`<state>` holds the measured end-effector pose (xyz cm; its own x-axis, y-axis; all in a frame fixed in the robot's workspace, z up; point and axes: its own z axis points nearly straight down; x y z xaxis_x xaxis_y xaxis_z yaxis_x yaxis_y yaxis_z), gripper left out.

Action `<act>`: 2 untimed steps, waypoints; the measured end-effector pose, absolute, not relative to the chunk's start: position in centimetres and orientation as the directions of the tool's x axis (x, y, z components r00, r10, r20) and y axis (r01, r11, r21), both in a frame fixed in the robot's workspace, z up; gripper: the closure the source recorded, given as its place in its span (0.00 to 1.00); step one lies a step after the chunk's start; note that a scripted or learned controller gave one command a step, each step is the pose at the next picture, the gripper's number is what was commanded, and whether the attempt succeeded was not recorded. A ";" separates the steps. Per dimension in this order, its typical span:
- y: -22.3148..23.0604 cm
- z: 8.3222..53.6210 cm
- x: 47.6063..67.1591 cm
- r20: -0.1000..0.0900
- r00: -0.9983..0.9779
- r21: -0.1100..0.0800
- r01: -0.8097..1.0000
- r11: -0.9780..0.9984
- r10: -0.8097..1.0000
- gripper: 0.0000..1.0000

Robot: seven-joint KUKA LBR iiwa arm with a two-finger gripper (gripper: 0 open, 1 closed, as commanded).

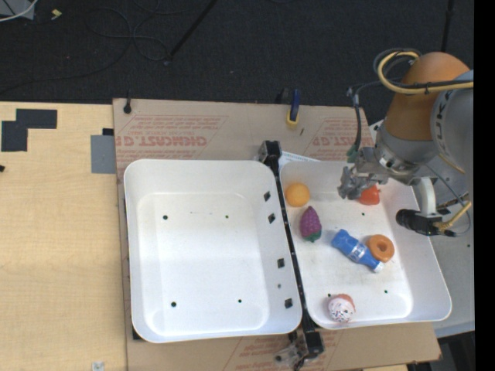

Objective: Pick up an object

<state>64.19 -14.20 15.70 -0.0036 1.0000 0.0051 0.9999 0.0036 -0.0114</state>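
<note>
My gripper hangs low over the far part of the right bin, reaching in from the right. A small red object lies just to its right, touching or nearly touching it; whether it is gripped is unclear. An orange ball sits to the gripper's left near the divider. A purple bumpy fruit lies below the ball. Mid-bin, a blue bottle lies beside an orange ring. A white and pink ball rests by the bin's near edge.
The left bin stands next to the right one, with a black clip strip along the shared wall. Both bins rest on a cardboard sheet. A blue and yellow clamp holds its far edge.
</note>
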 end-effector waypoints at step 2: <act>-10.4 11.9 61.8 0.002 0.000 -0.011 1.000 0.000 1.000 1.00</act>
